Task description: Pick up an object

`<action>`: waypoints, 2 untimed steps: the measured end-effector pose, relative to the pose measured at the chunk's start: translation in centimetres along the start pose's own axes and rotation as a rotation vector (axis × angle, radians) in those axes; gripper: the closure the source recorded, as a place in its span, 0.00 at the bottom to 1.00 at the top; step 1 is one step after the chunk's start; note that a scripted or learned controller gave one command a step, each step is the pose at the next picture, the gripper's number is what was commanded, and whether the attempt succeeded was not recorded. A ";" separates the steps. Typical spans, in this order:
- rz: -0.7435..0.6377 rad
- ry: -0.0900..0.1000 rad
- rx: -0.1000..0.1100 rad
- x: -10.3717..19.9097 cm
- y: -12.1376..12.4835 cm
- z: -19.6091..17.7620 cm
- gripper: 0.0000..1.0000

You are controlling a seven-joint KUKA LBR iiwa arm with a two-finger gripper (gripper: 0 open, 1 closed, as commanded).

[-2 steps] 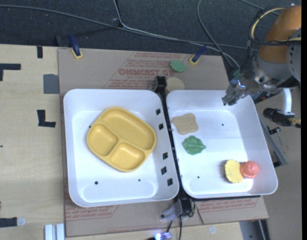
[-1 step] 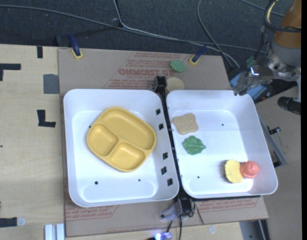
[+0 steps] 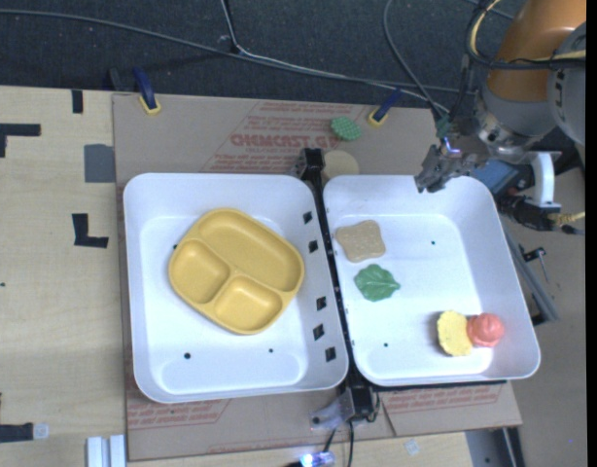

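Toast lies in right bin — tool above-right, grip state unclear.

We saw the bench bearing a cardboard sheet, two white bins and a green piece.

You've got red print on the cardboard sheet beyond the bins, reads upside down, too blurry to make out. No other txt legible.
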State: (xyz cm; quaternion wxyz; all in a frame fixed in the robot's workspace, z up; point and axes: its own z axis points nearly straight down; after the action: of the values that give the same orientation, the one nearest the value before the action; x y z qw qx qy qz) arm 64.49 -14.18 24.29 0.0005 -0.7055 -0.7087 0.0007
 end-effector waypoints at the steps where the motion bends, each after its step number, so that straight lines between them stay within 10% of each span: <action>1: 0.000 0.000 0.001 5.7 -0.1 1.3 1.00; 2: 0.000 0.001 0.001 10.9 -1.0 1.7 1.00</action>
State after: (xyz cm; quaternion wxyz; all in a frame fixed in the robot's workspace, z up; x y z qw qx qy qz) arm 63.44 -3.24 22.56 0.0012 -0.7053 -0.7089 0.0008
